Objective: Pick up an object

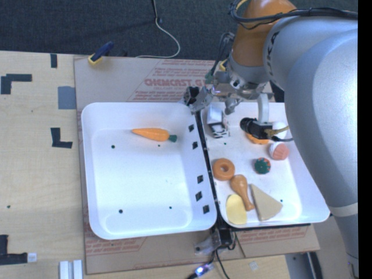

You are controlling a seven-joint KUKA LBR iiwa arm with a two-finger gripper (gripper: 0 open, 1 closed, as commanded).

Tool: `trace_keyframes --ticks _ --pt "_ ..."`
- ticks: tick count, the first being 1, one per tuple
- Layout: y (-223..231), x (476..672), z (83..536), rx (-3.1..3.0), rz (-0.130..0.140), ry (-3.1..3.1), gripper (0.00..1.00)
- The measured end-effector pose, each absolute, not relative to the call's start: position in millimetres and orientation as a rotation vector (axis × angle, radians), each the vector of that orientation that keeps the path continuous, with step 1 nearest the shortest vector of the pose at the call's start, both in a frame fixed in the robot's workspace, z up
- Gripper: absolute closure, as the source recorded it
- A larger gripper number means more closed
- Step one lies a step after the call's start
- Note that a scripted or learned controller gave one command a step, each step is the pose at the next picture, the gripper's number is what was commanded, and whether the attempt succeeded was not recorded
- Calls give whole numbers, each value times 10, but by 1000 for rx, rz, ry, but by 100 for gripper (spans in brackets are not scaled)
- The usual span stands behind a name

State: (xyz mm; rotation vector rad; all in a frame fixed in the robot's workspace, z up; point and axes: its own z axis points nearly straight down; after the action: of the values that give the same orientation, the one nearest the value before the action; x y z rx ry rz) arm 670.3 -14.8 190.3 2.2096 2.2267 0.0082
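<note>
**Gripper over the far corner of the right bin, doughnut nearest**

The grey arm with its orange band reaches in from the view's right. It puts the gripper low over the far corner of the shallow white bin on the view's right, hard against the rims where this bin meets the shallow white bin on the view's left. Both bins sit on the pale wooden worktop. Whether the gripper is open or closed cannot be told from this angle, and nothing shows in its grasp.

Any toy would serve the task. The tan cheese wedge lies at the near end of the right bin, well apart from the gripper. The orange carrot with a green tip lies alone in the left bin. Its long axis runs across the view, with the tip pointing toward the divide. The brown drumstick lies aslant between the wedge and the pale yellow rounded piece.

The orange ring doughnut lies flat, straight toward the near edge from the gripper. I judge it the closest candidate, needing only a short move along the divide. The pink rounded toy and the small dark green ball sit further to the view's right.
</note>
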Motion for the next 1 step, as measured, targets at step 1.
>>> trace_keyframes --ticks 1 --pt "-192 6679 1908 2219 -10 2227 100"
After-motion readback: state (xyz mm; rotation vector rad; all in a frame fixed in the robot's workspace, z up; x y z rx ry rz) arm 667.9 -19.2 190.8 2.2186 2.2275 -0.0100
